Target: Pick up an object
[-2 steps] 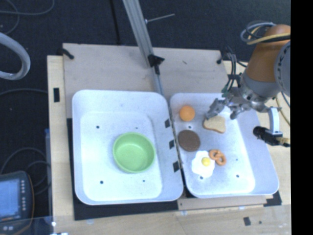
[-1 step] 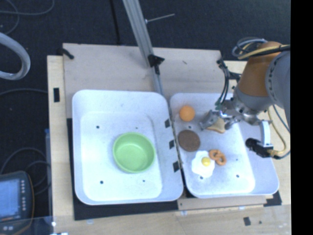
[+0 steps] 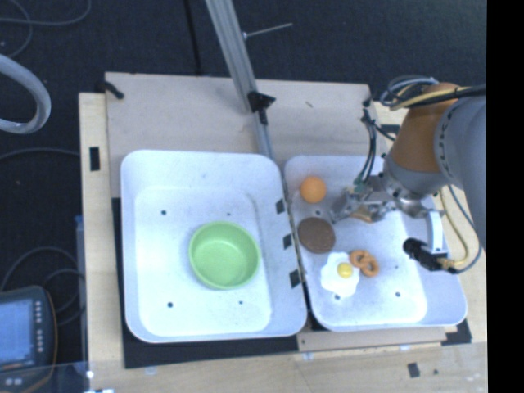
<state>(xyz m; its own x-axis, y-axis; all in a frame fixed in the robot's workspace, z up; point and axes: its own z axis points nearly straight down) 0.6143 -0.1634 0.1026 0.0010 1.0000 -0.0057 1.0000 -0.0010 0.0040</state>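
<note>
**Gripper low in the right bin, near the orange ball and brown disc**

The table (image 3: 188, 113) carries 2 shallow white bins side by side. The left bin (image 3: 155, 178) holds a light green bowl (image 3: 223, 255), upright, sitting a little below and right of the bin's middle, well apart from every wall.

The right bin (image 3: 409, 301) holds 4 small things. An orange ball (image 3: 312, 190) lies near the bin's upper left corner. Just below it sits a flat brown disc (image 3: 316, 234), close to the left wall. Below and to the right of the disc lies a toy fried egg (image 3: 339, 274) — white with a yellow yolk — and just beside the egg, on its right, a small brown pretzel-shaped piece (image 3: 365, 263); whether the 2 touch is too fine to tell.

The grey arm (image 3: 463, 150) with its orange band (image 3: 419, 137) reaches in from the right and bends down over the upper part of the right bin. The gripper (image 3: 354, 207) sits low over the bin floor, to the right of the orange ball and above and right of the brown disc, near both. Its metal parts blur together against the white floor — I cannot tell how the gripper is set, and nothing can be made out between its tips
</note>
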